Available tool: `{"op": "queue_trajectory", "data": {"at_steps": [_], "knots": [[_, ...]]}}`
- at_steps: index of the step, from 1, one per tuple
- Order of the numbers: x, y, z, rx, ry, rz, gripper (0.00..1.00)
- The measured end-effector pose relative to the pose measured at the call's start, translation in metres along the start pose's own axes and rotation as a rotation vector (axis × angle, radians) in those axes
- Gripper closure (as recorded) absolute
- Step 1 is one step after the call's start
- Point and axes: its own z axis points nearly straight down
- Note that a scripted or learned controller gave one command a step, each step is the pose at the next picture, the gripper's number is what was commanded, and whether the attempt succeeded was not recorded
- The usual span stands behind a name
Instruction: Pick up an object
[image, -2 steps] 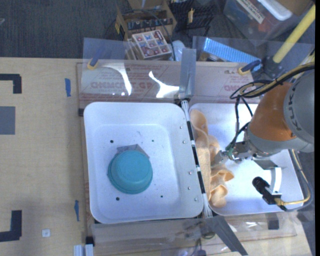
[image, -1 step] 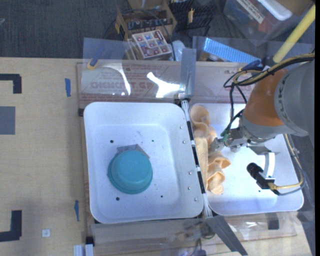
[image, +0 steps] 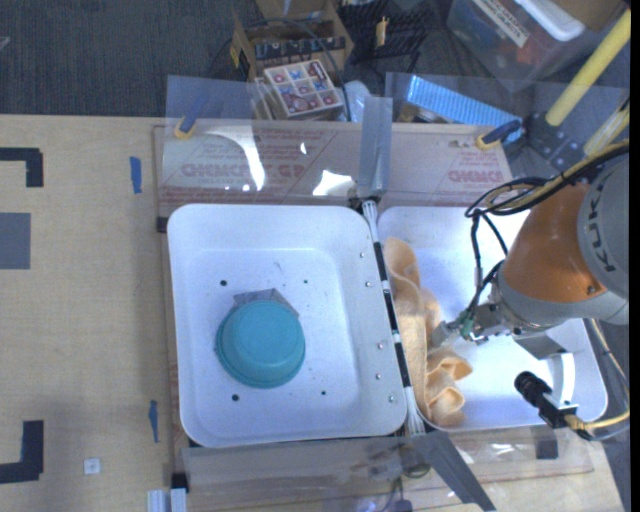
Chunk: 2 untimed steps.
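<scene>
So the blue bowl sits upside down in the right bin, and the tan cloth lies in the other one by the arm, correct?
Not quite. The camera view shows the blue bowl in the left bin; the tan cloth lies in the right bin, by the arm.

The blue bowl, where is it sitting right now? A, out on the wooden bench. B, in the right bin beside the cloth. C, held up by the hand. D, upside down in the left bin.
D: the blue bowl rests rim-down on the floor of the left bin, while the tan cloth lies in the right bin near the hand.
</scene>
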Motion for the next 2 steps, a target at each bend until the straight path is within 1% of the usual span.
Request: {"op": "queue_trajectory", "data": {"at_steps": [1, 2], "knots": [[-0.014, 0.061, 0.001, -0.001, -0.003, 0.099, 0.0], [-0.008, 0.015, 0.0, 0.001, 0.0, 0.076, 0.0]]}}
